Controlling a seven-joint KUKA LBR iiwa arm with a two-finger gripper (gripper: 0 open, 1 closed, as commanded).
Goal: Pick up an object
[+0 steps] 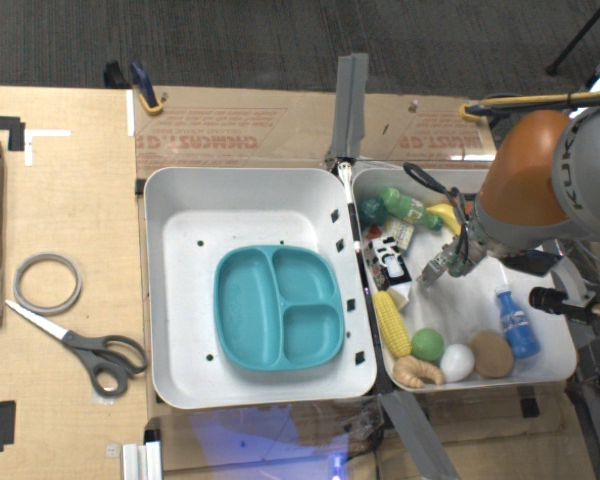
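**Camera view: hand low over right bin, nothing held**

Camera view, arm: the grey arm reaches in from the right. The hand [443,264] sits low over the middle of the right bin [552,370], above bare white floor. Its fingers are small and partly blurred here; I cannot tell whether they stand apart or together. No object is visible between them, so I log no grasp.

Camera view, right bin contents: corn cob [392,324] lies along the left wall. Beside it along the near wall are a green ball [428,344], a white egg-shaped object [457,361], a brown round object [492,354] and a tan ginger-like piece [416,371]. A blue bottle [516,324] lies to the right. A green bottle [404,206] and a banana [442,216] sit at the far end; a small dark carton [386,258] lies near the left wall.

Camera view, left bin: the left bin [170,268] holds a teal divided tray [278,308]. Scissors [90,348] and a tape roll [47,282] lie on the table [60,198].

Handling judgement: these look like light toy items. Round ones are smooth and likely to roll or squirt out of a pinch. The corn cob seems the safer candidate: stiff, textured, long; grip across its narrow middle. The wall beside it may crowd one finger.
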